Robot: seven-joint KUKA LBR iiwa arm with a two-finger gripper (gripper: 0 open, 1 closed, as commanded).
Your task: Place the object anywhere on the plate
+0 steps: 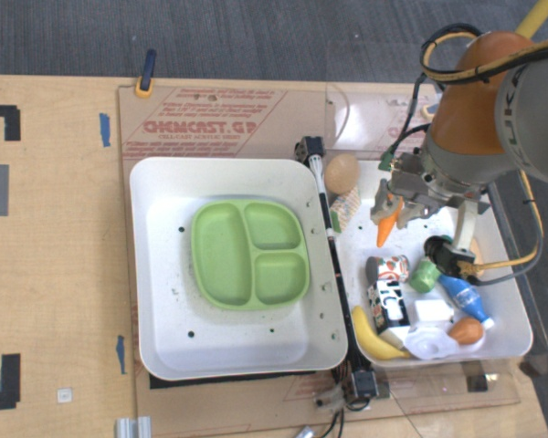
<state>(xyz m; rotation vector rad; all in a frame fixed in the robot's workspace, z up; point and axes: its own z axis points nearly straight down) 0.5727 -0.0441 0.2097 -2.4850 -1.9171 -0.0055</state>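
A green divided plate (249,254) lies in the middle of the left white bin (155,336). My gripper (397,213) hangs over the upper part of the right bin (516,327). It is shut on a small orange carrot (386,231), whose pointed end sticks out below the fingers. The carrot is to the right of the plate, across the wall between the two bins. The grey arm with its orange band (466,108) comes in from the upper right.
The right bin holds a beige egg-shaped object (341,173), a banana (374,336), a printed can (390,267), a green piece (425,275), a blue bottle (463,297) and an orange ball (466,331). A cable (502,263) loops beside the gripper.
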